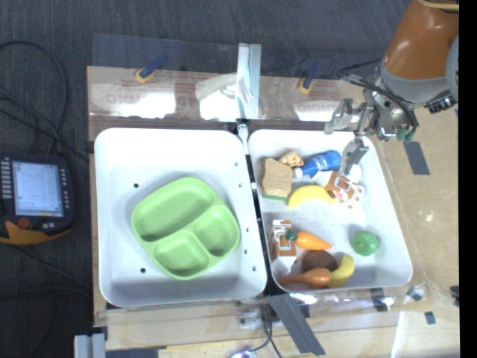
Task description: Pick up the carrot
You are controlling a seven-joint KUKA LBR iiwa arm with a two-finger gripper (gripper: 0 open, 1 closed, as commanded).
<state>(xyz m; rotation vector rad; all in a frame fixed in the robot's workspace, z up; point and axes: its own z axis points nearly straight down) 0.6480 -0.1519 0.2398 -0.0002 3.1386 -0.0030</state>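
1. The carrot (312, 240) lies in the right bin (395, 222), in its lower half, roughly mid-width.
2. Its long axis runs nearly left to right across the view, dipping slightly toward the right. The thick end with the green top sits at the left; the narrow orange tip points right, toward the green round fruit (364, 242).
3. The green end lies just beside a small white and orange carton (282, 236). Just below the carrot is a dark brown lump (318, 260), with a reddish sausage-like piece (307, 277) and a banana (343, 268) nearer the bin's front wall.
4. The gripper (356, 142) hangs over the bin's upper right corner, well apart from the carrot. Its two fingers stand spread with nothing between them.
5. Under and beside it lie a blue bottle (322, 161), a slice of toast (277, 177), a yellow lemon-like piece (311, 195) and a second small carton (345, 190).
6. The left bin (119, 155) holds a green divided plate (186, 225).
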